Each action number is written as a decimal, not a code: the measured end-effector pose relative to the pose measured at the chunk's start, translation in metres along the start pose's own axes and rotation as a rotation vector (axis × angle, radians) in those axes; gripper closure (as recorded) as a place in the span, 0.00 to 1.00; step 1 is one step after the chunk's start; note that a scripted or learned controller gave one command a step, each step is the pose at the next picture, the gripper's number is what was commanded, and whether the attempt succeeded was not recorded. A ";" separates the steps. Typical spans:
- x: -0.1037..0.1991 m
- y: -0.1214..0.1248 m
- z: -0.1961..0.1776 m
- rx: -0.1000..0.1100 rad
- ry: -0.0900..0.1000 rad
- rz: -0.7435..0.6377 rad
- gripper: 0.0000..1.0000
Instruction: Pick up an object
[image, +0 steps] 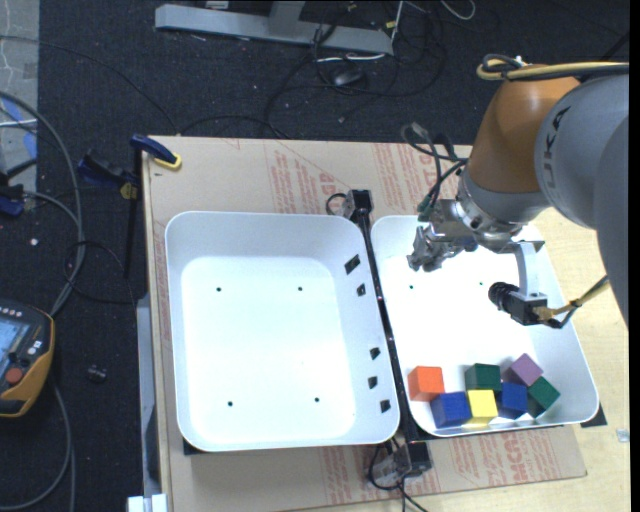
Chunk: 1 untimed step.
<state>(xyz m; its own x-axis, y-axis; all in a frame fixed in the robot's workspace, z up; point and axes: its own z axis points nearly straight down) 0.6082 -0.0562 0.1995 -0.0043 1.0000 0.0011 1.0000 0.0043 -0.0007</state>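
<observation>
Hand (428, 250) hovers above bright cubes (484, 392) clustered together.

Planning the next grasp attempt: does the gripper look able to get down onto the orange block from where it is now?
Probably yes. The gripper hangs over the right bin's far end; the orange block sits slightly apart from the other blocks, nothing above it.

Two bins side by side on the bench (260, 170): left bin (190, 300) at 9 o'clock, right bin (570, 340) at 3. Blocks (483, 392) cluster in the right bin along its near edge, about 6 o'clock, most touching; one block (428, 380) sits just apart at the cluster's 9. Gripper (428, 250) hangs over that bin's far end, 12 o'clock of the blocks, well apart.
</observation>
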 end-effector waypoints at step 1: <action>0.046 -0.009 0.003 0.000 0.000 0.001 1.00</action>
<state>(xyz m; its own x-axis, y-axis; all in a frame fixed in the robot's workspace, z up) 0.5989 -0.0098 0.1963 -0.0038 1.0000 0.0008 1.0000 0.0038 -0.0009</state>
